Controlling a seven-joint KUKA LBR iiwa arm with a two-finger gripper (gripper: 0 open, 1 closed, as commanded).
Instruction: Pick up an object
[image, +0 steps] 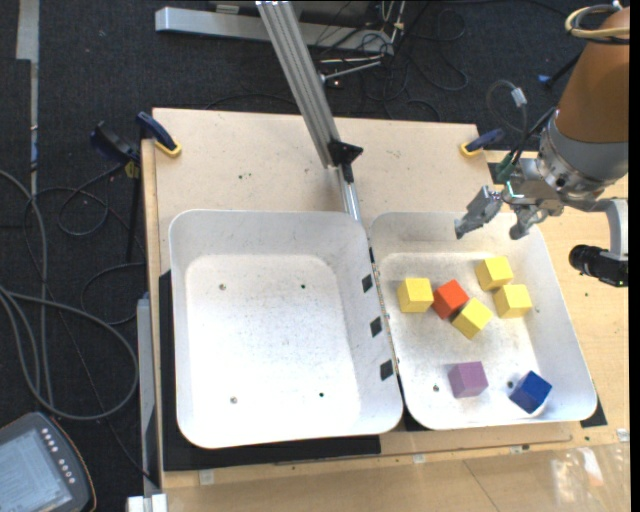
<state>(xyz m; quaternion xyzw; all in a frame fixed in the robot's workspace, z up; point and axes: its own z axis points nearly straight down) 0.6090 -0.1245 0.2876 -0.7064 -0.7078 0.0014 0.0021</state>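
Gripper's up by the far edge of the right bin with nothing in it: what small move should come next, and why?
Probably bring the gripper toward the camera and down over the nearest yellow block. Its fingers look spread with nothing between them, and it sits above the right bin's far rim. That block lies at the cluster's far edge, with the orange block further off.

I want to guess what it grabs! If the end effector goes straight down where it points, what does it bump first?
Probably the bare floor of the right bin, near its back edge. The end effector hangs open behind the yellow block, though depth is hard to judge.
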